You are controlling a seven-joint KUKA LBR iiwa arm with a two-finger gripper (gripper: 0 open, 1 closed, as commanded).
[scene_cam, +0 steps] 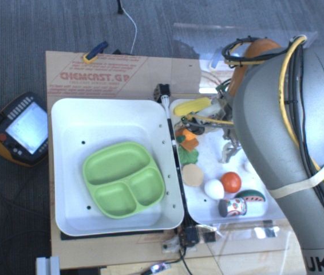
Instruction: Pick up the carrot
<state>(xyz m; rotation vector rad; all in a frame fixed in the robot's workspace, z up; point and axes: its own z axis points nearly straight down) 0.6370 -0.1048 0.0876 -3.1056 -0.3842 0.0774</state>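
From the overhead camera we look down on two white bins set side by side on the bench. The left bin carries a green divided plate, lying flat near its middle. Over in the right bin we find the clutter: the carrot, orange with a green end, lies against the bin's left wall in its upper half, close to the divider between the bins. Just above it sits a yellow banana. Below the carrot we spot a tan round cookie, then a white egg, a red tomato, a watermelon slice and a small can lying on its side along the lower edge. The big grey arm sweeps in from the right and covers much of that bin. Its gripper hangs over the bin's middle, to the right of the carrot and apart from it; we cannot tell how it stands, open or closed. A yellow teach pendant rests on the floor to the left.
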